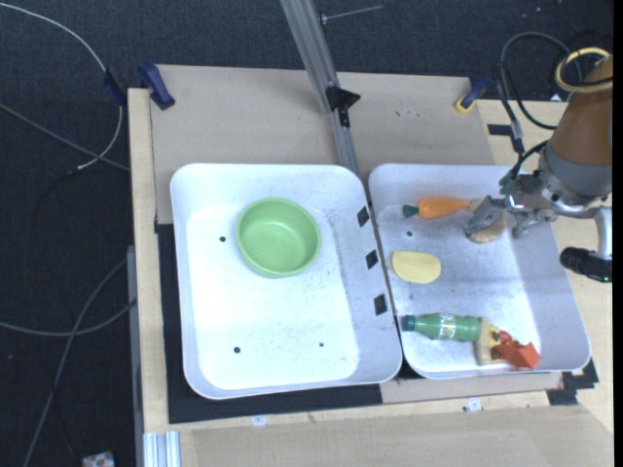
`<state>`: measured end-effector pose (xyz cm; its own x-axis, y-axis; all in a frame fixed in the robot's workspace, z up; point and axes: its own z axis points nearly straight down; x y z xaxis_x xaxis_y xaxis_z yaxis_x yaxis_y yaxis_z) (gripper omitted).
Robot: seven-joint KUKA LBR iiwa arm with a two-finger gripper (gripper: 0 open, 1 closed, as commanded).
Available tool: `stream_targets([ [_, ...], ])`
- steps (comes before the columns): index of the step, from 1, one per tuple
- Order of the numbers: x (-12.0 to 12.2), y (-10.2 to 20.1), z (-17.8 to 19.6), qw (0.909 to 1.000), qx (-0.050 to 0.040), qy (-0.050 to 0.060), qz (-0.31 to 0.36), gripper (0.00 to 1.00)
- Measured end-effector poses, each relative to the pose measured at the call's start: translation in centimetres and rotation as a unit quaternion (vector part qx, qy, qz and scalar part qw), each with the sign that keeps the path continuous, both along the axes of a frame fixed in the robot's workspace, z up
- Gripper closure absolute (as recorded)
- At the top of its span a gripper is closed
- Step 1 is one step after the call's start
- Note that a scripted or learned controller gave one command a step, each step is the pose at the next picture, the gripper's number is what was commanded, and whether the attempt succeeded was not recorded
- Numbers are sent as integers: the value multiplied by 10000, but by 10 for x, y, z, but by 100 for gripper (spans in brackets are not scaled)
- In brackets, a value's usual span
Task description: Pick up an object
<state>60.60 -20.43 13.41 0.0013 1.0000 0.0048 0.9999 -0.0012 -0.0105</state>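
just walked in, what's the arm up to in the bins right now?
The arm's gripper is low over the far end of the right bin, next to a small greyish-tan object and the toy carrot. Whether it holds anything can't be told from this view. Also in that bin: a yellow oval piece, a green bottle and a red-orange toy. The left bin holds a green bowl, untouched.

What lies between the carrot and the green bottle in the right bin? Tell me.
In the camera view, a yellow oval piece lies on the bin floor between the carrot above and the green bottle below, touching neither.
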Motion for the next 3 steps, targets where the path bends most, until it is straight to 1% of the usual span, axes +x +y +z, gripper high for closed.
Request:
stream_targets([
  [1,-1,1,-42,10000,8,15,5,0],
  [2,1,1,-25,10000,3,-31,5,100],
  [3,1,2,43,9999,-30,-101,10,100],
])
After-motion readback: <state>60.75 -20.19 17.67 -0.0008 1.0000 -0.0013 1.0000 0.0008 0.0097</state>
